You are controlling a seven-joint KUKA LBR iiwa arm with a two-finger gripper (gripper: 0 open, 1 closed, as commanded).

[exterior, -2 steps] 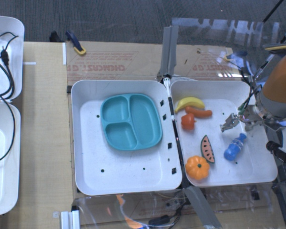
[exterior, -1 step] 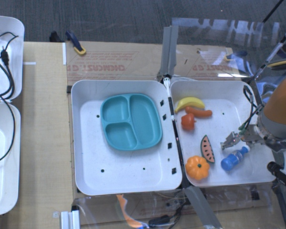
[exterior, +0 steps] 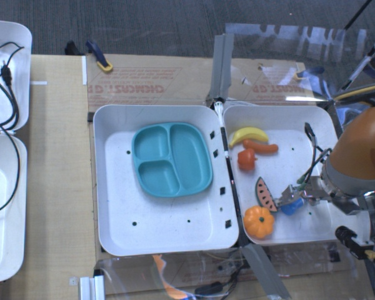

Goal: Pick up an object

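I am looking down at two shallow white bins on the bench. My gripper (exterior: 292, 199) is low in the right white bin (exterior: 300, 120), near its front. Right at its tip sits a small blue block (exterior: 290, 207). It looks like the tip is touching the block, but I cannot tell if the gripper is clenched or released, because it is small and blurry from here.

Just to the left of the gripper lies a red watermelon slice toy (exterior: 265, 195), with its long side running from back to front. In front of that, near the bin's front-left corner, is a round orange pumpkin toy (exterior: 259, 222). Farther back are a yellow banana toy (exterior: 249, 134), an orange carrot-shaped toy (exterior: 260, 147) and a small red tomato-like toy (exterior: 246, 160).

The left white bin (exterior: 112, 186) holds a teal plastic plate with three sections (exterior: 172, 159).

I think the blue block is the thing to lift, since it is closest.
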